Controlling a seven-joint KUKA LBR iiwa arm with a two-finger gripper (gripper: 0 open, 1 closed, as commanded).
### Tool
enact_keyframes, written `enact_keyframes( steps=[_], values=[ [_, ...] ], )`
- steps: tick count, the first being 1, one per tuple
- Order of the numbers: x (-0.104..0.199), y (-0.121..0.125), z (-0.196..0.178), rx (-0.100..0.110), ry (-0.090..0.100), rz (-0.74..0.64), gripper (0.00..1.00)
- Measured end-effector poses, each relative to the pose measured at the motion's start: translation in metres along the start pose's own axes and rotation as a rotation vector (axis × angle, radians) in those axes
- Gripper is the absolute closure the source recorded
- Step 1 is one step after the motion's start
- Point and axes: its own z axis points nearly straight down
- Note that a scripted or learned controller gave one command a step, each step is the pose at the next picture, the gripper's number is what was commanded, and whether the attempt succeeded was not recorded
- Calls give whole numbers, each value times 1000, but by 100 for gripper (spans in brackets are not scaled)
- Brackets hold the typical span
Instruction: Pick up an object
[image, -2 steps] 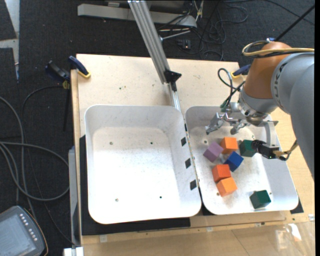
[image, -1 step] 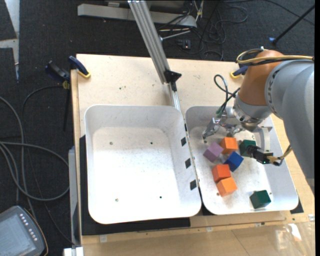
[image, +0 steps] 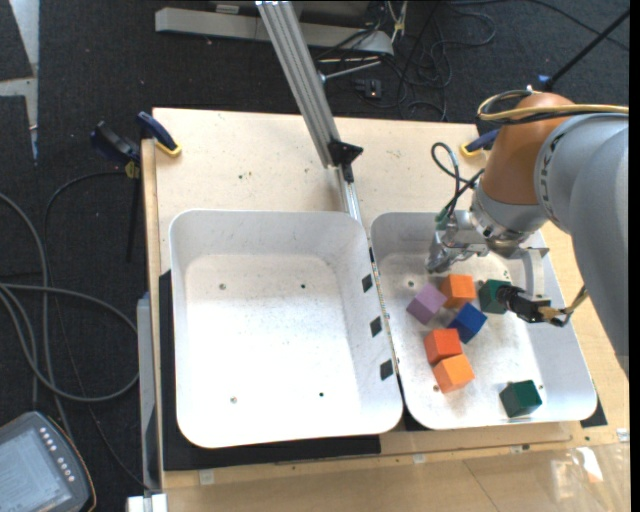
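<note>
— Where's the gripper (image: 441, 262) right now?

— Low in the right bin (image: 565, 375), at its far end, just beyond the cluster of blocks. Whether it is spread or pressed together, I cannot tell from here; the wrist and cabling crowd over it. Nothing visibly sits in it.

— So what's it going for?

— My guess is the orange block (image: 460, 289), the one nearest the tip, practically touching. The purple block (image: 427, 303) lies just on the left-bin side of that one, and the blue block (image: 468, 322) just on its near side.

— Anything else in there?

— Working outward from that orange block: a dark green block (image: 493, 296) right beside it, toward the arm, under the wrist fittings. Nearer us, past the blue one, a red-orange block (image: 443, 344) and another orange one (image: 455, 372), touching each other. Well apart, in the near corner, a second green block (image: 520, 397). The left bin (image: 190, 300) sits alongside, across the divide.

— Which step is this, then?

— I'd call it the approach, settling on a pick. No lift yet; every block rests on the bin floor.

— What does the next move need?

— A clean straddle of one block. They're packed tight, so the tips could land on a neighbour or nudge the purple one aside. Then close and rise straight.
</note>
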Motion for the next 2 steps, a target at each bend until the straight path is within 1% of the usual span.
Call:
enact_keyframes(
  steps=[1,2],
  values=[
    [-5,8,-61,-6,-1,0,100],
    [-5,10,-105,-4,0,-1,100]
  ],
)
